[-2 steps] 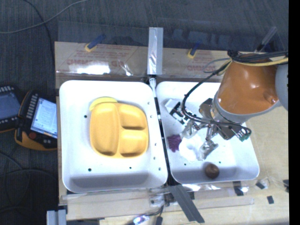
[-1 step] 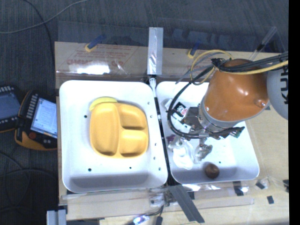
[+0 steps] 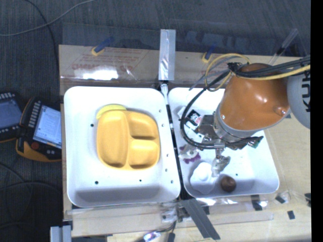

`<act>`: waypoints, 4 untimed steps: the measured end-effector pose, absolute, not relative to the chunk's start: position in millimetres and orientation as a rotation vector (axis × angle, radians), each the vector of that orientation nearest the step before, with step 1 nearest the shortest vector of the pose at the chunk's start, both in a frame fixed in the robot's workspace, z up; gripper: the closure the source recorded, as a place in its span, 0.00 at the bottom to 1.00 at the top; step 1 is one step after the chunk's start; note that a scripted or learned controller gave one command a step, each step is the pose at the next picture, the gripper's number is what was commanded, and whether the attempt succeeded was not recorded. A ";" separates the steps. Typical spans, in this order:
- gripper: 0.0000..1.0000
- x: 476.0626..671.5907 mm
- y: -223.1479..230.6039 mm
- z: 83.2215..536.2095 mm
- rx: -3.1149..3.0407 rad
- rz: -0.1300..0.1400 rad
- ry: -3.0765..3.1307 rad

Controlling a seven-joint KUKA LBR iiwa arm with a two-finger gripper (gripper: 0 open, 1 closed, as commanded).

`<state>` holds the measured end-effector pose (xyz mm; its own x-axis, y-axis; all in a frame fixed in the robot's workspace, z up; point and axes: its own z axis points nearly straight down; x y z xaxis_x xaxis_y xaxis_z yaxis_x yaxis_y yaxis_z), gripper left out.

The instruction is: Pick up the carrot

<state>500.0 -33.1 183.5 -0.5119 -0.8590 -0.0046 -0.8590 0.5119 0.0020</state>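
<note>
My gripper (image 3: pixel 220 165) hangs low over the right bin (image 3: pixel 262 178), below the arm's orange band (image 3: pixel 255 101). It sits just above and between a white rounded object (image 3: pixel 202 173) and a dark brown round object (image 3: pixel 228 184) near the bin's front wall. A small purple item (image 3: pixel 189 155) lies to the gripper's left. The arm's body hides most of the right bin's middle and back.
The left bin (image 3: pixel 81 185) holds a yellow divided plate (image 3: pixel 126 137) with a pale yellow piece (image 3: pixel 111 108) at its back edge. A metal divider (image 3: pixel 173 150) separates the bins. Cables (image 3: pixel 194 115) loop beside the wrist. A handheld pendant (image 3: pixel 40 130) lies left of the bench.
</note>
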 end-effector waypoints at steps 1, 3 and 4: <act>0.00 504.1 35.8 183.1 -2.142 0.009 2.294; 0.00 484.2 -71.4 183.1 -2.580 0.005 1.788; 0.00 487.2 -106.3 90.1 -2.883 -0.011 1.238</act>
